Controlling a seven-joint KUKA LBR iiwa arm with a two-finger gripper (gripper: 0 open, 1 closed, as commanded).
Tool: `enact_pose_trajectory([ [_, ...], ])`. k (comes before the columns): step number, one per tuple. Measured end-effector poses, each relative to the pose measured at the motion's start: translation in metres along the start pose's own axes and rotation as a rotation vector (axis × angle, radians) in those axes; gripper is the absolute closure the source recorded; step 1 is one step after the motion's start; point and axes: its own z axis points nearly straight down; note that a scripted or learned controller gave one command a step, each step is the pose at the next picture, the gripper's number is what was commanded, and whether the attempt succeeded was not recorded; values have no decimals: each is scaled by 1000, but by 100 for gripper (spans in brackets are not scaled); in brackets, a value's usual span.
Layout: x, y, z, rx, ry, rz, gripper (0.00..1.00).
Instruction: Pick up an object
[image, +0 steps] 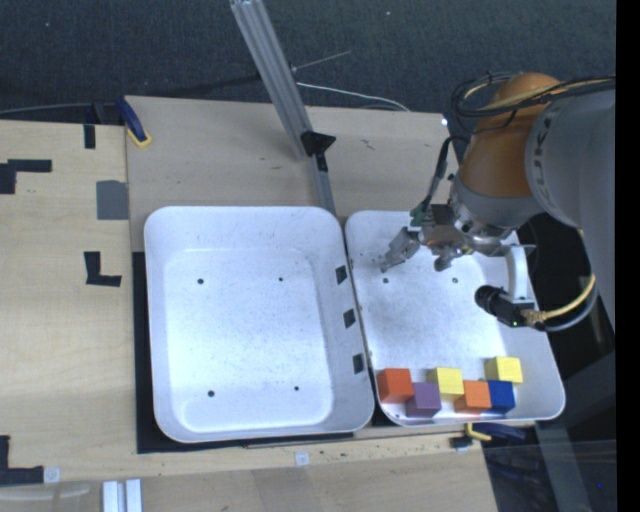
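Several small blocks lie along the near edge of the right bin (400, 320): an orange block (396, 383), a purple block (427, 398), a yellow block (449, 381), a second orange block (477, 395), a blue block (501, 396) and another yellow block (507, 369). My gripper (418, 254) hangs over the far part of the right bin, well away from the blocks. Its two fingers are spread apart, open, with nothing between them.
The left bin (165, 330) sits beside the right one, with black clips along the shared wall. A metal post (275, 75) slants up from behind the bins. A black cable loop hangs off the arm at the right bin's right rim.
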Motion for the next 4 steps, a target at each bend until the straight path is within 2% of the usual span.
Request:
enact_pose_trajectory([
  [2,0,1,0,-1,1,0,0],
  [3,-4,-14,0,0,0,0,0],
  [4,8,-37,-55,-7,1,-1,0],
])
